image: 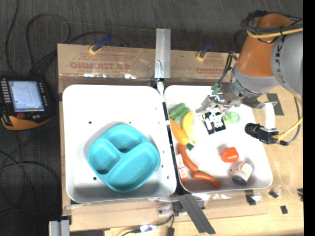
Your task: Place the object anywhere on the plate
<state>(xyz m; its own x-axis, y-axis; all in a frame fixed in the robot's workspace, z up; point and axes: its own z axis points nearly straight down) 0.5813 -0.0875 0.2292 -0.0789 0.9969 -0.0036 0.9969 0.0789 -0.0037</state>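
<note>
Turquoise plate point(124, 156) sits bare in our left bin point(78, 102). Claw point(215, 118) hovers at twelve o'clock of right bin point(261, 178); its opening we cannot tell. Banana point(188, 126), tomato point(229, 154) unplaced; all remains.

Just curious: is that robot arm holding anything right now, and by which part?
Cannot be told. The gripper hangs over the right bin, above the toy food, with nothing visibly caught in it.
</note>
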